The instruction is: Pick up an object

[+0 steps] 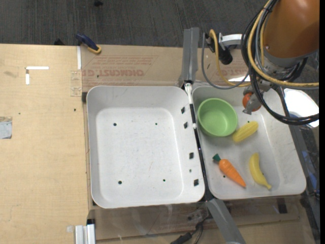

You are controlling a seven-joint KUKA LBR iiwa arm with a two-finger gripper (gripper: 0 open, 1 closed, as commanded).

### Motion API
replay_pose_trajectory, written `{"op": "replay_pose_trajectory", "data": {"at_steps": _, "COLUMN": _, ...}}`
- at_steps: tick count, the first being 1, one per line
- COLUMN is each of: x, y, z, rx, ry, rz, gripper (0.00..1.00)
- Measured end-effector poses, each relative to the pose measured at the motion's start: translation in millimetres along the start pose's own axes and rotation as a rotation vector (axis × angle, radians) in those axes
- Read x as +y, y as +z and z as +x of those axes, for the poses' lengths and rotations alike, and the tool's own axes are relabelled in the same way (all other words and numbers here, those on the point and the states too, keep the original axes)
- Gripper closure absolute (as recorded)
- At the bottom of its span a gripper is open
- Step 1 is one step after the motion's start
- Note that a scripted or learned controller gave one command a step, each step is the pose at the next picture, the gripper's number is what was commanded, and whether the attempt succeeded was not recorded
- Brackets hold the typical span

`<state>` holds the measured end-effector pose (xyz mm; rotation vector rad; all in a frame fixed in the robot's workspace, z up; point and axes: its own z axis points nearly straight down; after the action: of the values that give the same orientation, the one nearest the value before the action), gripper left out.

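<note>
The right bin (292, 156) holds a green bowl (217, 117) at its back left. A yellow corn cob (246, 131) lies just right of the bowl. Nearer the front lie an orange carrot (232, 172) and a yellow banana (259, 171). A small orange-red object (250, 100) shows at the bin's back, under the cables. My arm, with its orange band (292, 22), hangs over the bin's back right corner. My gripper (252, 105) sits low beside the orange-red object, largely hidden by the wrist and cables.
The left bin (92, 136) sits beside the right one, with a grey divider bar (190, 55) at the back between them. Yellow and black cables (256, 70) loop around the wrist. A blue clamp (87, 42) lies on the cardboard behind the left bin.
</note>
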<state>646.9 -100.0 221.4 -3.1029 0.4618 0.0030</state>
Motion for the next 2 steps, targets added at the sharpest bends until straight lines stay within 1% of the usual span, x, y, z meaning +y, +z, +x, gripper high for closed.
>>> {"op": "replay_pose_trajectory", "data": {"at_steps": 1, "x": 40, "y": -7, "z": -86, "rx": -0.001, "ry": 0.044, "rz": 0.0, "gripper": 1.0}}
{"op": "replay_pose_trajectory", "data": {"at_steps": 2, "x": -6, "y": -93, "z": -60, "rx": 0.001, "ry": 0.493, "rz": 0.001, "gripper": 1.0}}
